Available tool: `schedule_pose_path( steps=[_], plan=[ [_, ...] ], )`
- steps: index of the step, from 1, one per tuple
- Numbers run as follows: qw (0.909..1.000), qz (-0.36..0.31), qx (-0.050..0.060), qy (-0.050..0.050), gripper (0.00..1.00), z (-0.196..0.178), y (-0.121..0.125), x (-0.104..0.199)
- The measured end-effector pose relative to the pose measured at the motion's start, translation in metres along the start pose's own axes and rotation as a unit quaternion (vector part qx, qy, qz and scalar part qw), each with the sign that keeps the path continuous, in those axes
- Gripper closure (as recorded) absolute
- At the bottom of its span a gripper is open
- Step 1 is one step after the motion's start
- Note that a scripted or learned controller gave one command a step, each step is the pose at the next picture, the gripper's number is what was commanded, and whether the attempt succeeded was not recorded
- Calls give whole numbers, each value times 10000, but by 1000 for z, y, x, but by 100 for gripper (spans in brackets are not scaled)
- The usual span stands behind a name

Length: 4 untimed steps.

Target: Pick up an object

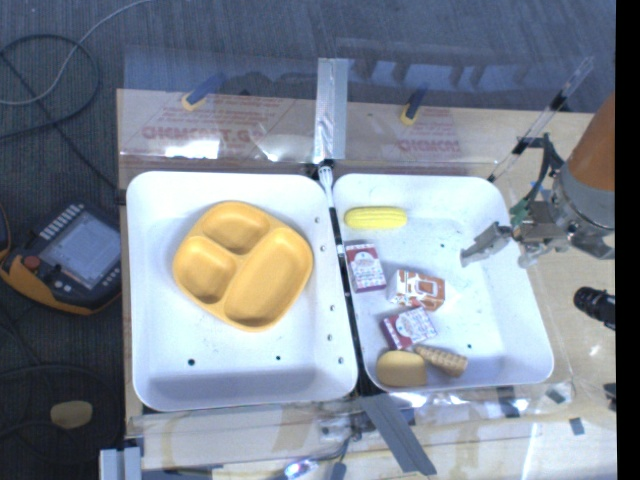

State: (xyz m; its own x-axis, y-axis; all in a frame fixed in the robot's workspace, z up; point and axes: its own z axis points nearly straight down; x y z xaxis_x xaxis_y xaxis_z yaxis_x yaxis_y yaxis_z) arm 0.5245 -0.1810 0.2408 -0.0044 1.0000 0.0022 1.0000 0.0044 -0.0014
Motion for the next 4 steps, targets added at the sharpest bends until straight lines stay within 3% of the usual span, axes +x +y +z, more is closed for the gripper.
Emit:
schedule_pose_path(
  steps=[1,2,3,4],
  plan=[
    [9995,318,-4,-3,0,139,23,35],
    [10000,-20,-90,-4,0,149,-26,-21],
    [9999,-26,-103,4,100,140,-25,-20],
    [9983,589,3,-20,100,53,15,9]
  ],
)
